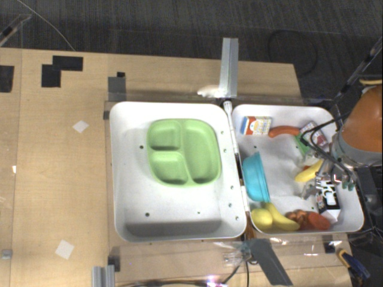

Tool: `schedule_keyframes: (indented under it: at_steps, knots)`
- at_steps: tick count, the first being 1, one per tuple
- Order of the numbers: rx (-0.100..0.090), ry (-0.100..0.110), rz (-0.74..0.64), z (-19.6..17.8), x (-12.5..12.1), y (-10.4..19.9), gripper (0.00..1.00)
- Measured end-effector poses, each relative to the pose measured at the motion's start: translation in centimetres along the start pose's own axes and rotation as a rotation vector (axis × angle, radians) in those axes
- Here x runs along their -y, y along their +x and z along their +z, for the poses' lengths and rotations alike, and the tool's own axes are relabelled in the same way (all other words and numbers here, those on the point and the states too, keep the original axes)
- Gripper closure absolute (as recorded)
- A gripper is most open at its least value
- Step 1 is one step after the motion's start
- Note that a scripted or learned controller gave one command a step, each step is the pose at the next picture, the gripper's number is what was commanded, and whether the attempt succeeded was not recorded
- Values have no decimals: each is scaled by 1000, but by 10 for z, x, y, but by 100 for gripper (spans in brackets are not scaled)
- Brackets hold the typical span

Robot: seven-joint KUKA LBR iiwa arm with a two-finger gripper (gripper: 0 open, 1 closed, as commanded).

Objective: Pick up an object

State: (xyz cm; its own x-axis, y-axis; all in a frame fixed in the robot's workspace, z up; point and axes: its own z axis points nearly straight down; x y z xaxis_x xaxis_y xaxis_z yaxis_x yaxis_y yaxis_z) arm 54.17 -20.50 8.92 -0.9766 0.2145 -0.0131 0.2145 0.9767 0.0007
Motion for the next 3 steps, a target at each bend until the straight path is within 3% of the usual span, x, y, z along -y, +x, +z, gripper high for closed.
schedule_keyframes:
  at_steps: [1, 2, 3]
  knots:
    - [2, 0, -23, 0, -41, -5, 0]
    - [0, 0, 380, 0, -11, 13, 0]
    - [1, -1, 782, 0, -52, 13, 0]
